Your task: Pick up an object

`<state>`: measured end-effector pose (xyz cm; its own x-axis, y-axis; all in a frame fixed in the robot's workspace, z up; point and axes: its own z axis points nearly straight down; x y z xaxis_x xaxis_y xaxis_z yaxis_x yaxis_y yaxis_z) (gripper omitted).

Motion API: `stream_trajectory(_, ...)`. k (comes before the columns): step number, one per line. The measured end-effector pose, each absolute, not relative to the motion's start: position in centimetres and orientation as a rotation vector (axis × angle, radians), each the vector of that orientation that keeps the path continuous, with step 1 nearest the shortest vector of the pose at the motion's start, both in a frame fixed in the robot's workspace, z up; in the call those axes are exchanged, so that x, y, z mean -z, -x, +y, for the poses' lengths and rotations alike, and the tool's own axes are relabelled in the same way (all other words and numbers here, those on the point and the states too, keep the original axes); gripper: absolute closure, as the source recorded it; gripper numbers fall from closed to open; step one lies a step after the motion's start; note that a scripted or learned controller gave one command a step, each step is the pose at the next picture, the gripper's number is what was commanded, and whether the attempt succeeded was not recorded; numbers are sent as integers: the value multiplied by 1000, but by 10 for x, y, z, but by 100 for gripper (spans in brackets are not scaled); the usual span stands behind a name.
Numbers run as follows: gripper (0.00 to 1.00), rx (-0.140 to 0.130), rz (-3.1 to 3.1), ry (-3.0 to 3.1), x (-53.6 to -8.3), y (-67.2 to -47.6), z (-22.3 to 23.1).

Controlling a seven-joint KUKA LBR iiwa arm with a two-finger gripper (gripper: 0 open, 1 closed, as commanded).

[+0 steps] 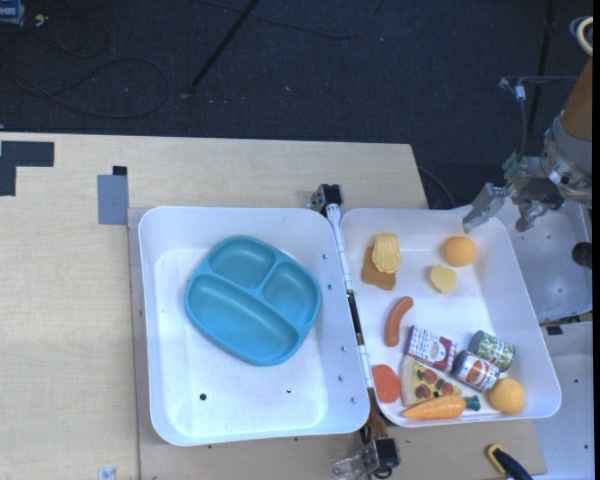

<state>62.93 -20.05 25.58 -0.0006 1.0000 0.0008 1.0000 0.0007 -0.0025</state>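
My gripper (506, 208) hangs at the far right, over the back right corner of the right bin (525, 288), fingers spread open with nothing between them. In that bin lie an orange ball (459, 251), a yellow chip piece (443, 279), a ridged yellow snack on a brown piece (382, 260), a red sausage (398, 320), a small carton (429, 348), two cans (483, 360), a pizza slice (426, 380), a carrot (435, 407), a red piece (385, 382) and a second orange fruit (506, 396). The orange ball is the nearest thing to the gripper, just below and left of it.
The left bin (170, 388) holds a blue divided plate (252, 299). A clamp (328, 199) sits at the back where the bins meet. The wooden bench (50, 318) stretches to the left. Cables lie on the dark floor behind.
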Motion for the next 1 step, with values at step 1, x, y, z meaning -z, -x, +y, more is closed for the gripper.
stream_trajectory(1, 0, -4, -2219, 2216, -153, -614, -137)
